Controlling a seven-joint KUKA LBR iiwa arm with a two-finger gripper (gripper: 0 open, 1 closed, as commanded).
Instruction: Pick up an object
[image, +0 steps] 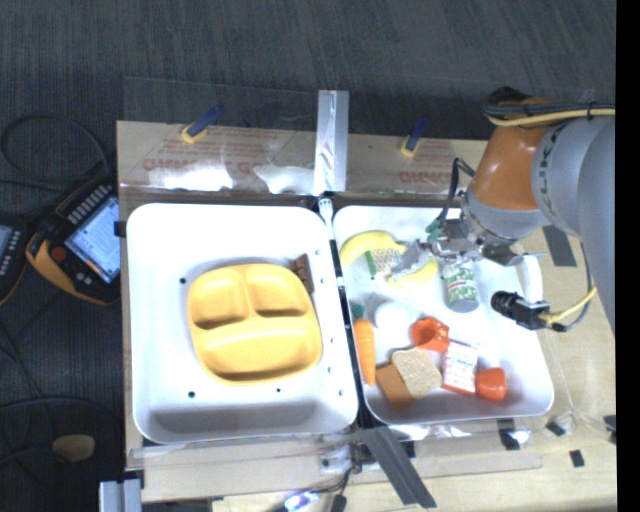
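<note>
the gripper hangs over the back of the right bin, but whether it is open or shut cannot be told from this slant. nothing shows held in it. just beside it on the camera's left lies a banana, long axis running across the bin, curved. below the gripper stands a small green-labelled can. a yellow tray fills the left bin.

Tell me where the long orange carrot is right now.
The long orange carrot lies in the right white bin, along its left wall by the divider, below the yellow banana and just left of the tan bread slice.
</note>
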